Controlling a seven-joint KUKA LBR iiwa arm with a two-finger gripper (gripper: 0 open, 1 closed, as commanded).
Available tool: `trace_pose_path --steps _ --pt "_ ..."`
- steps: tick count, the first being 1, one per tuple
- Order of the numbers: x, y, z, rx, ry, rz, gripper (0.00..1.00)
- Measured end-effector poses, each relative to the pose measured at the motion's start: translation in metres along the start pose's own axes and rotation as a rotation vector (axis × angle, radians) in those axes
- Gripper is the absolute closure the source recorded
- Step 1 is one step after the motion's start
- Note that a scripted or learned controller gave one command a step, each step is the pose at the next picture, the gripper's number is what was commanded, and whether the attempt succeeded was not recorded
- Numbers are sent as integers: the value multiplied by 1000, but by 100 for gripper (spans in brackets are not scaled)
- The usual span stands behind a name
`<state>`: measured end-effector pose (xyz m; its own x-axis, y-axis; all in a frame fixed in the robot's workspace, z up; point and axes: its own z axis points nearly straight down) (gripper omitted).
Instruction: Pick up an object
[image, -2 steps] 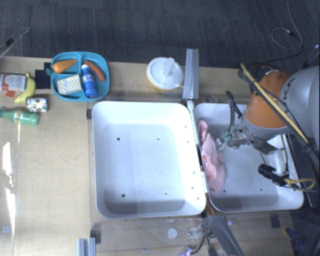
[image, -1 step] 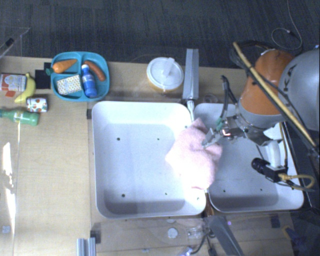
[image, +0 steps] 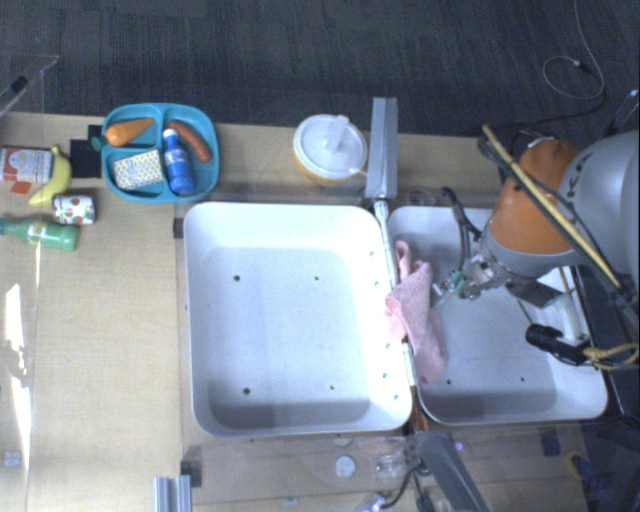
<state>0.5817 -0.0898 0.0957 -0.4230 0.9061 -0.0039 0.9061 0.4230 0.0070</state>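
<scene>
Cloth (image: 415, 315) lies draped at the right bin's (image: 520, 400) left wall, not lifted. Gripper (image: 452, 286) sits just beside it; its state cannot be determined. Grasp and lift remain.

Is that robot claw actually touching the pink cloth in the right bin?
Cannot tell. In the camera view, the gripper sits right at the pink cloth's right edge, but the slanted overhead angle shows neither plain contact nor a clear gap.

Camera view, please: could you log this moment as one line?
arm: over right white bin | claw: beside crumpled pink cloth | cloth: draped on bin's left wall | lifted: no
</scene>
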Motion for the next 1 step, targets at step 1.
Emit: trace_pose_path --steps 1 --pt "-23 31 5 -5 -2 213 0"
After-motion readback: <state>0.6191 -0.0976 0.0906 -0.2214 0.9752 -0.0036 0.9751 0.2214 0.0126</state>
